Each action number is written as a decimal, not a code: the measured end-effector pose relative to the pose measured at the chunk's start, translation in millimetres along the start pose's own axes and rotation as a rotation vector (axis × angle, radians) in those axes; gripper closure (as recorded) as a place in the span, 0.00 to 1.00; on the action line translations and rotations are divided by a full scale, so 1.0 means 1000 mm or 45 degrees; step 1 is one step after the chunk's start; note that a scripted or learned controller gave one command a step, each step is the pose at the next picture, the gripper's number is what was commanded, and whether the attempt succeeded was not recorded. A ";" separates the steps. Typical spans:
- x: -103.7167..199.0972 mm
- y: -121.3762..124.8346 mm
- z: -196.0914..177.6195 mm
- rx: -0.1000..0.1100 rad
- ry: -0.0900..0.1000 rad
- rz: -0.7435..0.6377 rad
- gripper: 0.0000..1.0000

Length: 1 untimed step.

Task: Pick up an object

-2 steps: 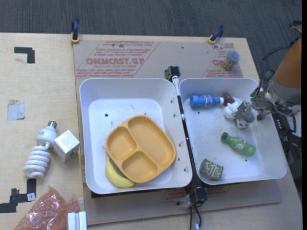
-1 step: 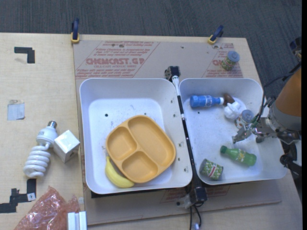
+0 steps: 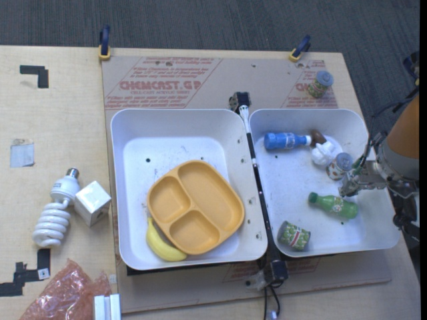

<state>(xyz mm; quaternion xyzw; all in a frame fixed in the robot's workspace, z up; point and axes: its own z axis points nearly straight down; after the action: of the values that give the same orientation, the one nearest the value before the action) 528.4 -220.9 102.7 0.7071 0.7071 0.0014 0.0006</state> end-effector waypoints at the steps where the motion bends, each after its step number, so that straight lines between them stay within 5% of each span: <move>1: 0.002 0.000 0.000 0.002 0.004 -0.002 0.00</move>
<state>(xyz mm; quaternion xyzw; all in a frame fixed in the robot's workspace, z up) 528.7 -219.3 102.6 0.7065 0.7078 0.0022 -0.0011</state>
